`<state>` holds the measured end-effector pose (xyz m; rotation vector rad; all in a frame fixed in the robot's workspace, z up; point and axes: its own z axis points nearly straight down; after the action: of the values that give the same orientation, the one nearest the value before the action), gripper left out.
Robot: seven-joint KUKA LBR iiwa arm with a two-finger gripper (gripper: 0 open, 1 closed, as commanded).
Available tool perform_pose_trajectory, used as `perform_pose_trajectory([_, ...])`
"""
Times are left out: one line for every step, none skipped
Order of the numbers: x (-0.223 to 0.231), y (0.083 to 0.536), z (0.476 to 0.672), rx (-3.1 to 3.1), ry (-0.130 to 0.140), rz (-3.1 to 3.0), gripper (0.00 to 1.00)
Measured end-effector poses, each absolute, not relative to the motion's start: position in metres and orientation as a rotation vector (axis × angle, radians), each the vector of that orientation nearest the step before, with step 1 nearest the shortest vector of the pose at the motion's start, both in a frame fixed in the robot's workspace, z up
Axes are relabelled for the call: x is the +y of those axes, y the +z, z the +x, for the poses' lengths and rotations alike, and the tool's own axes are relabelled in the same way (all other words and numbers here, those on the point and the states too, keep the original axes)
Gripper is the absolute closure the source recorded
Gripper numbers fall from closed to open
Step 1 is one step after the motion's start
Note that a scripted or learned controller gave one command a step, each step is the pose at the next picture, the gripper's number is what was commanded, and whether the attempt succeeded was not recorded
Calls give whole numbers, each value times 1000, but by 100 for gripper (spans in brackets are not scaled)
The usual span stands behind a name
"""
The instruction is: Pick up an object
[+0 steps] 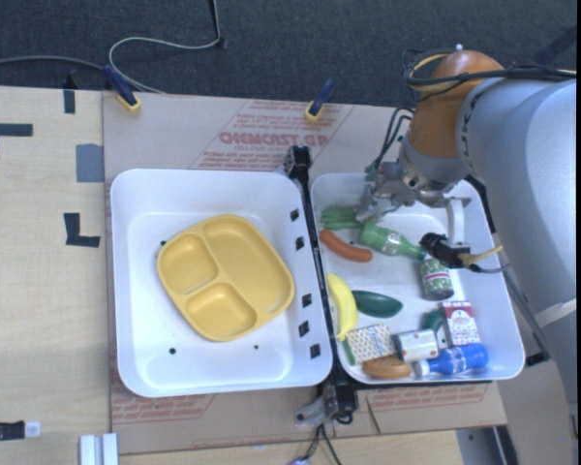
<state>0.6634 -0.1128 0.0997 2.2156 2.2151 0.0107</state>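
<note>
Two white bins sit side by side. We see the claw point(375, 204) low in the right bin point(499, 342), near its far-left corner — just beside a green bottle point(388, 240) and a sausage point(346, 247). A yellow tray point(225, 276) fills the left bin point(136, 356).

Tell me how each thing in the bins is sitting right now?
yellow tray: flat in the left bin, compartments bare.
green bottle: lying on its side, just under the gripper.
hot dog: lying flat beside the bottle.
banana: lying along the right bin's left wall.
green can: lying on its side.
blue bottle: lying on its side near the front wall.
</note>
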Motion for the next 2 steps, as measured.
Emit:
perform_pose_trajectory([-113,99,663,2215,10,2216,0])
perform_pose_trajectory([-99,86,629,2218,-2,2219,0])
